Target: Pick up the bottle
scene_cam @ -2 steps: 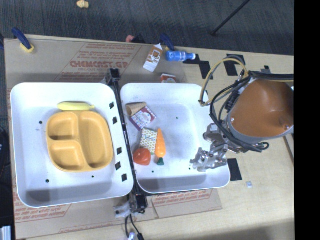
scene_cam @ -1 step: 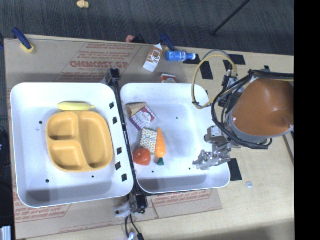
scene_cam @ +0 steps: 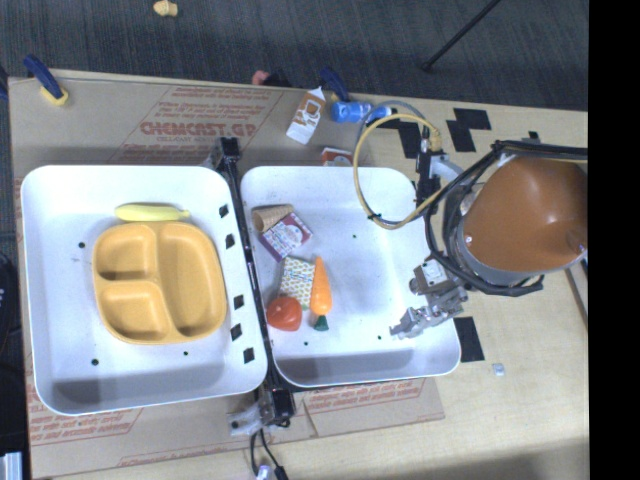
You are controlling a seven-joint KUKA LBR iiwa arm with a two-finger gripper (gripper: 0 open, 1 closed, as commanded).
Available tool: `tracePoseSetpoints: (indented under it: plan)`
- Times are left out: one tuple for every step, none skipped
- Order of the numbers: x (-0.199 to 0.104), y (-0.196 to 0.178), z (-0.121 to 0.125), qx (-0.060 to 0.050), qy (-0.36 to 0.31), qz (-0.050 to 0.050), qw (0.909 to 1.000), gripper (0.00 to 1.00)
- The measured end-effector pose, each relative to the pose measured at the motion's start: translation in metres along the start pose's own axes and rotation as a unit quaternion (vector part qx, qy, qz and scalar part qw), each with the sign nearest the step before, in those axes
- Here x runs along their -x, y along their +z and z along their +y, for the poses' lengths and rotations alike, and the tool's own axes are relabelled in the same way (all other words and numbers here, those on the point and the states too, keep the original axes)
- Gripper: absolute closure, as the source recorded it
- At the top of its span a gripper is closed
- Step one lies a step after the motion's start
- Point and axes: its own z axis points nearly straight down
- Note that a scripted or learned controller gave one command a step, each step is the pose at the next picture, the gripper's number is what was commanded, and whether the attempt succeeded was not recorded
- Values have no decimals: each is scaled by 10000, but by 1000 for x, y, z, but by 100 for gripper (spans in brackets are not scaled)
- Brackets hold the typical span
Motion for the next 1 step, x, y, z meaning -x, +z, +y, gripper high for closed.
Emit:
tracePoseSetpoints:
  plan:
    - [19, 24, 0, 20, -2477, -4, 9688, 100]
